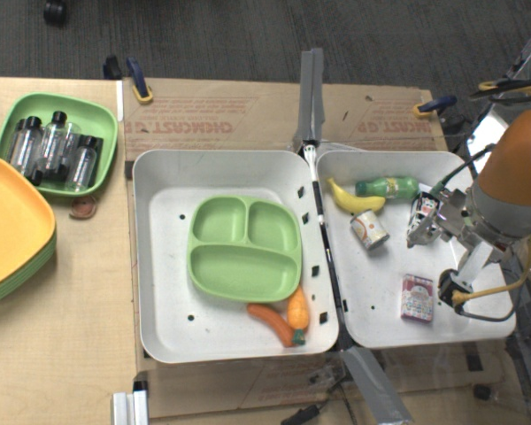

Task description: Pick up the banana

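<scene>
From above, the curved yellow banana point(355, 199) lies smooth and matte in the far left corner of the right shallow white plastic bin point(385, 324), its one end just beside the neck end of a green plastic bottle point(387, 186) lying on its side; near the banana's lower edge rests a small white can with a red label point(369, 229), tipped over; a flat pink and white packet point(417, 297) sits further toward the near wall, well apart from the fruit; the metal pincer point(423, 220) hangs over the bin's right half, right of the can, apart from the banana and gripping nothing that I can see, though whether it is released or clenched I cannot tell, its tips being small and blurred; the grey arm with its orange band point(513, 171) is cut off at the right; in the left white bin point(155, 237) a glossy green divided plate point(244, 249) sits centred, an orange carrot point(272, 320) and a small orange fruit point(297, 308) against its near rim; on the wooden desk point(62, 343) to the left stand stacked orange plates point(13, 233) and a green tray of dark-capped vials point(57, 144).
</scene>
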Available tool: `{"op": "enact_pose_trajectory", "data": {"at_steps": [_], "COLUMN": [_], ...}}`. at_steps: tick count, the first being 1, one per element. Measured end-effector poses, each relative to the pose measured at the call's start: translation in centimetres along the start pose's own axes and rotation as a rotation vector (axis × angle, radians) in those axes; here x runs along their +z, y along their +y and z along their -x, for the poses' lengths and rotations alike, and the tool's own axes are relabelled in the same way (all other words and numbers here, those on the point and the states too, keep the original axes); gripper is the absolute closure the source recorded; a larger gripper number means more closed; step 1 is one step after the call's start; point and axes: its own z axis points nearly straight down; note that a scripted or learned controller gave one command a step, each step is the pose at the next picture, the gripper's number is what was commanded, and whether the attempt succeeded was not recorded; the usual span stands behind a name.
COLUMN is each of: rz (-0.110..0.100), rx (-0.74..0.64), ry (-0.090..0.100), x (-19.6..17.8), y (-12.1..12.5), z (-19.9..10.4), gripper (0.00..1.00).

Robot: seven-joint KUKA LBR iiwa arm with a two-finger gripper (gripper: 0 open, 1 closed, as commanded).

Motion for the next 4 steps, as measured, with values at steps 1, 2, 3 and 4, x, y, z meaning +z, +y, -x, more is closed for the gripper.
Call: {"op": "enact_pose_trajectory", "data": {"at_steps": [1, 2, 3, 4], "rz": [0.002, 0.0, 0.001, 0.002], "rx": [-0.012, 0.277, 0.364, 0.654], "ry": [-0.001, -0.001, -0.002, -0.001], "x": [-2.0, -8.2, -7.1, -2.8], "y": [4.0, -0.8, 2.6, 3.5], "z": [-4.5, 3.4, -3.9, -11.7], "gripper": [0.0, 0.0, 0.0, 0.0]}}
